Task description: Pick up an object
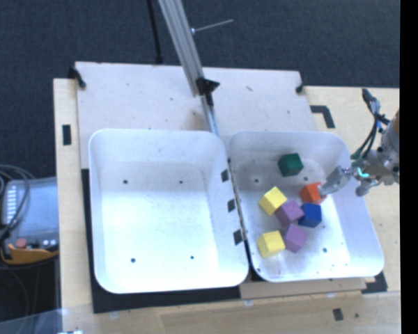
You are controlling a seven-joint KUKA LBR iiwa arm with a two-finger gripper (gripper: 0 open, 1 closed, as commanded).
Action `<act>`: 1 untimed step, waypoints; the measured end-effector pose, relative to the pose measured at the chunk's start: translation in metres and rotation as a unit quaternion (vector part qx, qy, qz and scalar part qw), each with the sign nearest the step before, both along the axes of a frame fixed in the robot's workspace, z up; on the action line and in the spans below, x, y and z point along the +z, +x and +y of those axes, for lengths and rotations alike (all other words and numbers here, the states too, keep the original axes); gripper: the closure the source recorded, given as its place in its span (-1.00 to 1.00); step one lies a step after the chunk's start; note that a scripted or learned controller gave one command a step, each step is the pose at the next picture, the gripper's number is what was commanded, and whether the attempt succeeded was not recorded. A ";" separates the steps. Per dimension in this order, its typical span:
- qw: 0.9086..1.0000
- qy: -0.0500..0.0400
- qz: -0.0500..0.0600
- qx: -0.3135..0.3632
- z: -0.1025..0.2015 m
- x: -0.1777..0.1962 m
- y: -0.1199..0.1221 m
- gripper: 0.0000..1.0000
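Right of frame centre, in right bin point(355, 245): cube cluster packed tight. Orange cube point(310, 193) sits at cluster's upper-right edge, touching blue cube point(311, 215) below it; 2 purple, 2 yellow further left/down, green cube point(290, 163) apart, toward upper wall. Orange is outermost on arm side, so prob the easiest target. Gripper point(329, 184) comes in slanted from right edge, tip just at orange cube's right side, poss touching. Finger spread: cannot tell, too small/blurred. Nothing visibly held. Left bin point(97, 186) lies beside it.

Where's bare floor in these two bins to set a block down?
The left bin has bare floor throughout. In the right bin, free patches lie along the near wall and left of the green block; the centre is crowded with blocks.
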State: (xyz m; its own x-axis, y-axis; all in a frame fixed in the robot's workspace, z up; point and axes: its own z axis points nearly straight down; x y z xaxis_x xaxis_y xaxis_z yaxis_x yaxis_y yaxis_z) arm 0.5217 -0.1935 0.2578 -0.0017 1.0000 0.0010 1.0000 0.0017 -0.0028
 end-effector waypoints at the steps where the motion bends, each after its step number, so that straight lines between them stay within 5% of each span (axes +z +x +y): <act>1: 1.000 -0.001 -0.002 0.000 0.000 0.002 0.001 -1.00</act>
